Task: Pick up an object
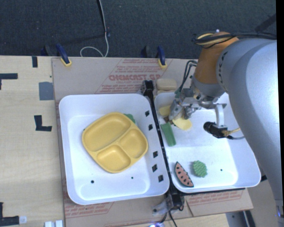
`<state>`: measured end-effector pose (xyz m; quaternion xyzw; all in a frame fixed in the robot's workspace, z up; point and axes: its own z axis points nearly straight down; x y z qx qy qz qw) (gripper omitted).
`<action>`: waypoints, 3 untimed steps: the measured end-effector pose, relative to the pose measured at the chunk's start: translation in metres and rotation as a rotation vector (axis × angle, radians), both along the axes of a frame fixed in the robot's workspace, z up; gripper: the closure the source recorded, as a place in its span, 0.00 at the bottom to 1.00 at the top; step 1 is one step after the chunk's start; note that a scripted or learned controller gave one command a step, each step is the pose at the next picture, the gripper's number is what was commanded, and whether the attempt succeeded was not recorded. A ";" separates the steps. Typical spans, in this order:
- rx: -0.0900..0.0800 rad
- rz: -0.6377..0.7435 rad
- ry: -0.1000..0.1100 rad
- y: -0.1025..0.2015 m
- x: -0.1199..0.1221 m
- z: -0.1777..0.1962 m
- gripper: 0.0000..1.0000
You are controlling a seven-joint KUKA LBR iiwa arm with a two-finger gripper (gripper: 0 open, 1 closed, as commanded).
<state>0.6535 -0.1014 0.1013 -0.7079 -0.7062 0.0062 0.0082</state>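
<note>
The gripper [179,115] hangs low over the far left corner of the right bin [237,175], directly above a pale yellow object [183,124]. Whether it has closed on that piece cannot be told; it may just be touching. A green block [168,134] lies just beside it, with the watermelon slice [183,175] and green ball [199,168] well nearer the camera.

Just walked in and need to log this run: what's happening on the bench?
The grey arm has its claw down in the right bin, at the pale yellow pieces near the divider. A green block, a watermelon slice and a green bumpy piece lie nearby. The left bin holds a yellow divided plate.
</note>
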 end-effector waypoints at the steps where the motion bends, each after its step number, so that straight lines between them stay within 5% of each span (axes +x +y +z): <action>1: -0.001 0.008 -0.025 0.054 -0.014 0.088 1.00; 2: -0.002 0.002 -0.019 0.037 -0.055 0.121 1.00; 3: -0.003 0.003 -0.018 0.038 -0.054 0.119 0.00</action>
